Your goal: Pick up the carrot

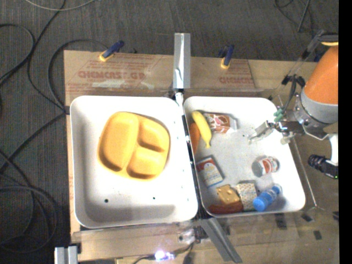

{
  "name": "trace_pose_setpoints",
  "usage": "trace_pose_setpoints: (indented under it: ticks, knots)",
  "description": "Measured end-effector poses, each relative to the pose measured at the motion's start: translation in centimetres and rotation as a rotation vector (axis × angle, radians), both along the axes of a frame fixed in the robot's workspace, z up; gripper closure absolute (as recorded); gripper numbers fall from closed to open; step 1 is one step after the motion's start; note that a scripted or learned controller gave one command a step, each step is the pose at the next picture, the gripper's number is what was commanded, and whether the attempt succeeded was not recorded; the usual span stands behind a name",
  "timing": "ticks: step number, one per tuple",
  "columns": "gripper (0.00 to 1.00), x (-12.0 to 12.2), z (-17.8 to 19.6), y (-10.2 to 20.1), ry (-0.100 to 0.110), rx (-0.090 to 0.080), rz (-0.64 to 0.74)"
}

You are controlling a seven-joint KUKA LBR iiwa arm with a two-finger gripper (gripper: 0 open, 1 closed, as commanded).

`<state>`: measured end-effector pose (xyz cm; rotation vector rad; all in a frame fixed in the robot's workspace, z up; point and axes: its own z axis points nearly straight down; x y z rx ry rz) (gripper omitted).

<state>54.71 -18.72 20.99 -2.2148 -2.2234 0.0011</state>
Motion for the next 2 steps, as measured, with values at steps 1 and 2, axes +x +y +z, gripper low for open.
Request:
trace_pose_setpoints:
  ticks: [1,2]
  knots:
    - [0.00,-5.6,19.1,6.0,-0.004,-0.005,0.031]
    - [0.00,-3.2,19.8,2.6,-0.002,-0.004,-0.030]
